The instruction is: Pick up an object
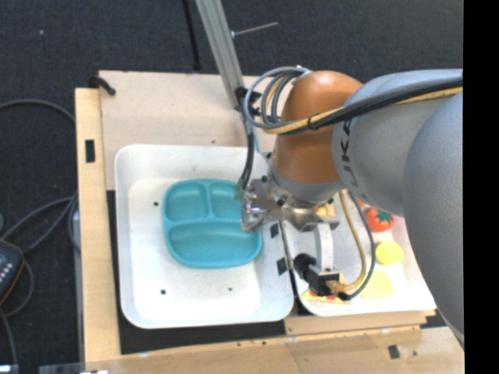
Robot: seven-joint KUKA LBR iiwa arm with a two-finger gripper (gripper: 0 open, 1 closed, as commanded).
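A light wooden bench [92, 209] stands on dark carpet, with black cables trailing off its left side. On it, the left white bin [140, 287] holds a teal divided plate [209, 224], which lies flat in the bin's upper right part, its two small compartments toward the bin's far wall and its one large compartment toward the near wall. A few small dark specks dot the bin floor to the left of the plate and below it. At the plate's right rim, the gripper [251, 213] of the grey KUKA arm [405, 154] reaches down, its metal tip at or just over the rim; whether the fingers are spread or pressed together cannot be told from this angle, and nothing can be seen held between them. Above the plate, a silver aluminium rail [220, 37] slants up toward the top edge of the view. The arm's orange band [308, 131] looms to the right of the plate, with looped cables above it and a yellow and black cable hanging below. Farther right of the plate, the right white bin [405, 298] is mostly covered by the arm; a small red-orange object [380, 220] and a round yellow object [389, 252] lie in it beside a flat pale yellow piece [379, 285].
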